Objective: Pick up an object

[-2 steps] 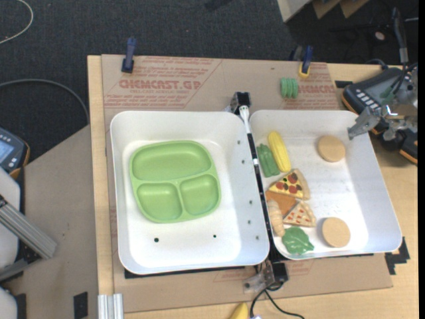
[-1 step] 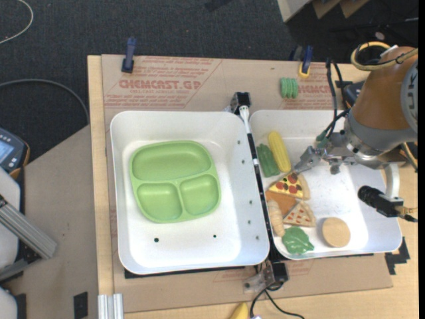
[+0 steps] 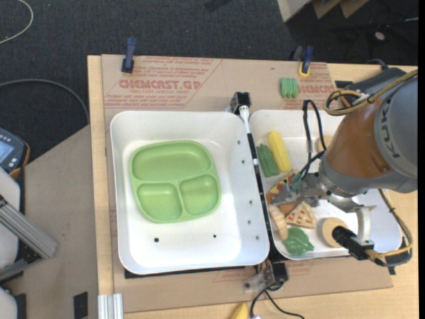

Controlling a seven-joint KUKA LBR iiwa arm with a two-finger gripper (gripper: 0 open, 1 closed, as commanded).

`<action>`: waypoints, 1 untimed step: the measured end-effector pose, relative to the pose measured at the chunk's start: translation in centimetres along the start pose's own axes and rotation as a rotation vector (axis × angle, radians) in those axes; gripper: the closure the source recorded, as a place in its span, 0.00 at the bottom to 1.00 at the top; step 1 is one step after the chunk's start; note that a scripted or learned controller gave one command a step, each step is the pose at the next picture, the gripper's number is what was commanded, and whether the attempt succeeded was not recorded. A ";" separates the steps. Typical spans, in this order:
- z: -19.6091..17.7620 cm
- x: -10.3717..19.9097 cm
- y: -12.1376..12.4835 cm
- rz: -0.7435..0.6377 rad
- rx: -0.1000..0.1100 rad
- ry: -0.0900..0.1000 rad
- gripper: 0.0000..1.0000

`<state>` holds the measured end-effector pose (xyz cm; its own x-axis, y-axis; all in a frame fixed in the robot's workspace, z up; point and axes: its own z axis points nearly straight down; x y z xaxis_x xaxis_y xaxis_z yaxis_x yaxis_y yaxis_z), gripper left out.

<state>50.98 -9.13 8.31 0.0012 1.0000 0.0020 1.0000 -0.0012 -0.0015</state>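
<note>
Left bin (image 3: 126, 178): shallow, white, holding a green divided plate (image 3: 175, 180) with one long compartment at the far side and two smaller ones at the near side. The plate lies flat, toward the far-left part of the bin. A few small dark specks dot the bare white floor near it.

Between the bins, a black clamp (image 3: 240, 101) grips the far rims where they meet; another clamp sits at the near edge.

On the brown board beyond the bins: a blue clip (image 3: 128, 54) far left, a second blue clip (image 3: 306, 60) farther right, and a small green ribbed piece (image 3: 288, 88) lying outside the bins, just beside the right bin's far rim.

Right bin (image 3: 392, 234): toy food crowded along its left side. Yellow corn cob (image 3: 279, 149) lies lengthwise, a dark green pod-like piece (image 3: 267, 159) touching it on the left. Nearer, a pizza slice (image 3: 299, 214), a pale beige piece (image 3: 279, 223) against the bin wall, a green leafy piece (image 3: 298, 241) at the near corner, and a tan round piece (image 3: 327, 230) just right of it.

The gripper (image 3: 297, 190) is low over the clutter between corn and pizza slice, in among small orange and dark bits. How far apart the pincer stands cannot be told; the wrist and cables hide it. Nothing visibly held.

Grey arm with orange band (image 3: 355, 145) covers the middle of the right bin.
</note>
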 end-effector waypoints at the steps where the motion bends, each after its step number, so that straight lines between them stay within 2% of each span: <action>1: -1.4 -0.1 0.3 0.000 -0.008 -0.002 1.00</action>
<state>51.30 -9.26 9.69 0.0012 1.0000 0.0003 1.0000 -0.0012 0.0067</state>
